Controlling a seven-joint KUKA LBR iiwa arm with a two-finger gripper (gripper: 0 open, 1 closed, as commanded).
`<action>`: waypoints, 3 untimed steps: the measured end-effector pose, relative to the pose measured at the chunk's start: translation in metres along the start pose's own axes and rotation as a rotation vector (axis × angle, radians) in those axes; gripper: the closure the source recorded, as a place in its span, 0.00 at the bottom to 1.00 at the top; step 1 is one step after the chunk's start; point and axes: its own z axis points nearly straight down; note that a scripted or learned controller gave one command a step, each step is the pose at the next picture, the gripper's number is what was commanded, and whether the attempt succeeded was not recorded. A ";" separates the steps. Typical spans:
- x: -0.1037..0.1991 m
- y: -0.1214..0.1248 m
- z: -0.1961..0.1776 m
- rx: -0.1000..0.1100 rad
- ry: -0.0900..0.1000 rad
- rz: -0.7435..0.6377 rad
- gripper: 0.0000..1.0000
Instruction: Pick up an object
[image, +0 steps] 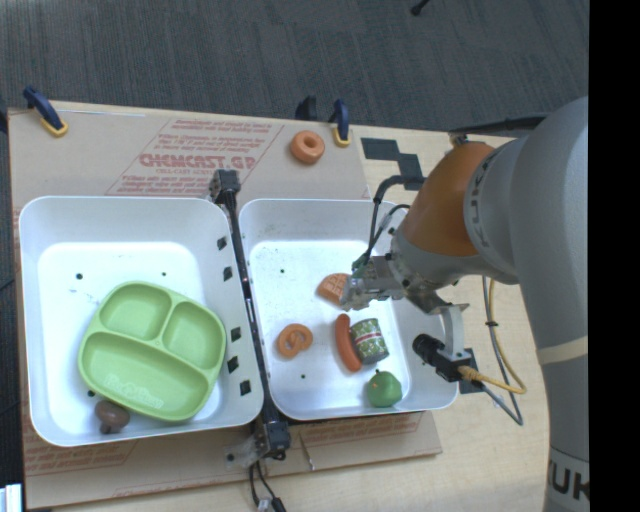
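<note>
Objects for picking lie in the right bin (300, 225), largest thing in our reach, under our arm (500, 220). Our gripper (362, 288) hangs beside an orange piece (333, 290); we cannot tell its state. Smaller: sausage (346, 343), can (367, 340), green apple (383, 389), pretzel (294, 340).

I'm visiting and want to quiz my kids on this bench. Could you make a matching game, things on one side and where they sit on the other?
Things:
1. green divided plate
2. orange ring
3. green apple
4. hot dog

Places:
A. on the cardboard behind the bins
B. right bin, near front corner
C. left bin
D. right bin, beside the small can

Pairs: 1-C, 2-A, 3-B, 4-D
</note>
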 end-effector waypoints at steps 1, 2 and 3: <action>0.000 0.000 0.000 0.000 0.000 0.000 0.00; 0.014 0.047 0.038 0.000 -0.001 0.002 0.00; 0.014 0.048 0.026 -0.004 0.000 -0.001 1.00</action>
